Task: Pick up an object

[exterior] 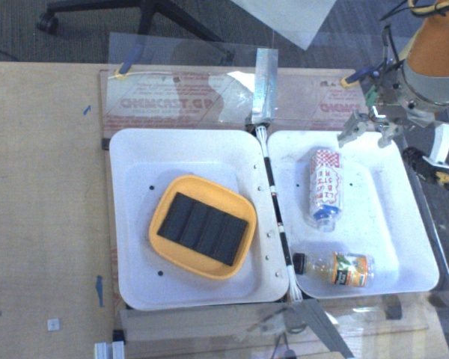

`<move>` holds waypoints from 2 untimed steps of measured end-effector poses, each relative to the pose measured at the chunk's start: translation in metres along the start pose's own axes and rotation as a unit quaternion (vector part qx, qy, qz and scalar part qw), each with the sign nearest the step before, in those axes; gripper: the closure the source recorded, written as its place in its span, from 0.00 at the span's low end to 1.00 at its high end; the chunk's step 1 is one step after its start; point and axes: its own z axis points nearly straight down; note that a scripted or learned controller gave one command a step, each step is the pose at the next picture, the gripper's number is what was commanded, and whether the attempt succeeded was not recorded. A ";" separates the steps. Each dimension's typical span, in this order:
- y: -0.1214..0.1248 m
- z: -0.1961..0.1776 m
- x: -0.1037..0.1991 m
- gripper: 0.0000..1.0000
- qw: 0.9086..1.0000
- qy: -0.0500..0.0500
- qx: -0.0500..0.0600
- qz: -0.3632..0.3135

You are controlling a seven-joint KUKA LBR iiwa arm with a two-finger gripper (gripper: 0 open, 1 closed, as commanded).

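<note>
Your table [37, 200] is pale wood, and the two white bins sit on it side by side, with clear plastic sheeting taped along their far edge and a metal strip standing at twelve o'clock between them. Beyond the table you see dark carpet, the base of an office chair [150, 6] and a sheet of white paper [292, 2]. The left bin [127, 155] holds a yellow tray [159, 219] with a dark ridged pad [203, 228] lying in it. In the right bin [404, 223], a red-and-white checked bottle [325, 182] lies with its blue cap toward six o'clock, and a small juice bottle [337, 268] with a black cap lies on its side near the front wall. The end effector [370, 129] hangs at two o'clock over the right bin's far rim, fingers spread apart with nothing between them. The arm is cut off by the edge, and its cabling is hard to make out.
</note>
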 end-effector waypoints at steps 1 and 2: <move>-0.039 0.138 0.045 0.00 0.989 -0.001 -0.003 -0.149; -0.038 0.127 0.043 1.00 0.989 -0.002 -0.005 -0.147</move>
